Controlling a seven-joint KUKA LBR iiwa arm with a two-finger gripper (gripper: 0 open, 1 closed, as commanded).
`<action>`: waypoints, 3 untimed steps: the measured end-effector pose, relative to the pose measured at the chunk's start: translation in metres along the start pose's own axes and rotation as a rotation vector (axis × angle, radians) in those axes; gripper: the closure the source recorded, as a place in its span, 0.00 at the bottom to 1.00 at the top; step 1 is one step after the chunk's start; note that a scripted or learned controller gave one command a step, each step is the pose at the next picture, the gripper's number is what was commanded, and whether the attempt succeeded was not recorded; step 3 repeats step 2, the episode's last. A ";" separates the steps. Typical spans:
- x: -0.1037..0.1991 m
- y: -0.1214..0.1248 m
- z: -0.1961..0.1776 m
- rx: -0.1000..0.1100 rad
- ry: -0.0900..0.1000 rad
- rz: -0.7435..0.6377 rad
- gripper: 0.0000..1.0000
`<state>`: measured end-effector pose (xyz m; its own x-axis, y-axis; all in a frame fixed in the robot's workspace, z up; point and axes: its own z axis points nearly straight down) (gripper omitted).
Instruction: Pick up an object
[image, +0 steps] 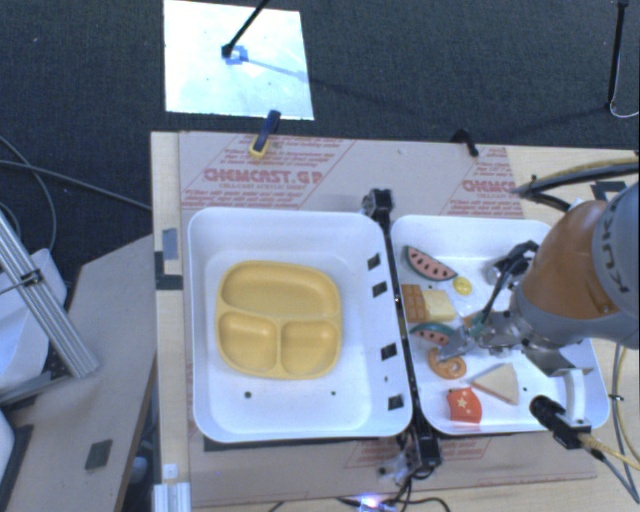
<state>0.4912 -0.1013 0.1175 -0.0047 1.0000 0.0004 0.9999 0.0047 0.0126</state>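
Two white bins sit side by side on the bench. The left bin (210, 400) holds a yellow tray (280, 318) with three compartments, lying flat near the bin's middle. I'll place the rest from that tray.

Right of the tray, across the black divider (395, 320), is the right bin (440, 422) with the toy food. Farthest back lies a watermelon slice (430, 265), and just right of it a small yellow piece (462, 285), too small to name. Nearer the divider sits a tan cracker-like square (427, 303) touching a pale block; where one ends and the other starts is hard to read. Below that, a green scrap (436, 334) pokes out, half covered by the arm's tooling. Toward the front edge are an orange ring (447, 367), a red piece with a green spot (464, 404), and a pale wedge (497, 384) beside it.

The arm (585, 275) comes in from the far right, its orange band bulking over the bin's right half and hiding whatever lies beneath. The gripper (455, 342) reaches down low toward the green scrap and the orange ring, well right of the tray. It is a dark, glinting tangle from here; I cannot tell how it is set, or whether it touches anything. The arm's upper part is cut off at the frame edge.
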 end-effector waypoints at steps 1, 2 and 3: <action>0.000 0.000 0.000 0.000 0.000 0.000 0.00; 0.000 0.000 0.000 0.000 0.000 0.000 0.00; 0.000 0.000 0.000 0.000 0.000 0.000 0.00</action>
